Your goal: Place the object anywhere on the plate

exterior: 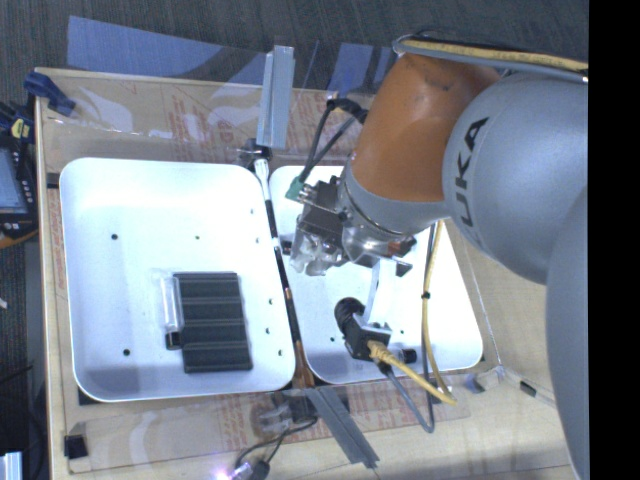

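End effector (318, 251) over right bin (455, 343) (near divider), opening unclear

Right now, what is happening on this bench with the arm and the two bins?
A grey KUKA arm with an orange band reaches in from the right and hangs over the right bin. Its end effector sits low near that bin's left wall, close to the divider between the bins. The left bin holds a dark ribbed rectangular plate, lying flat near the front. Whether the end effector carries any object cannot be told from this view, and nothing lies on the plate yet.
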`<action>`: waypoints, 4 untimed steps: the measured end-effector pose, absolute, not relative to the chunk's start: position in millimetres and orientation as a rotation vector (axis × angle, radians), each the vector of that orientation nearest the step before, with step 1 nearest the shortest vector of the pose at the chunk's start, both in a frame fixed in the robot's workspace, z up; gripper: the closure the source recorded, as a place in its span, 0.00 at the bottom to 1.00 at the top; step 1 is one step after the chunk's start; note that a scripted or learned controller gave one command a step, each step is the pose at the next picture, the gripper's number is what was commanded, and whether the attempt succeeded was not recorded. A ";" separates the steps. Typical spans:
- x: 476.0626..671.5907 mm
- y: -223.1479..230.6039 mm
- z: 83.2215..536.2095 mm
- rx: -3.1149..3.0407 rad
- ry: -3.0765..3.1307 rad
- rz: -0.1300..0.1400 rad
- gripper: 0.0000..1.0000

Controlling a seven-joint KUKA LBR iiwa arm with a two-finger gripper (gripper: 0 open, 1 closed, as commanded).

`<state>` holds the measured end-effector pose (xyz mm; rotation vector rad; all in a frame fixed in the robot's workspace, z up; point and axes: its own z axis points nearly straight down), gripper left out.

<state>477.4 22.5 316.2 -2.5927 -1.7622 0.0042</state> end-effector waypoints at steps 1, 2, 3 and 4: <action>474.5 167.0 207.8 -2.568 -1.805 0.011 1.00; 520.6 150.5 171.3 -2.514 -1.881 0.009 1.00; 564.2 144.6 159.7 -2.456 -1.956 0.006 1.00; 517.3 114.0 91.2 -2.515 -1.875 0.010 1.00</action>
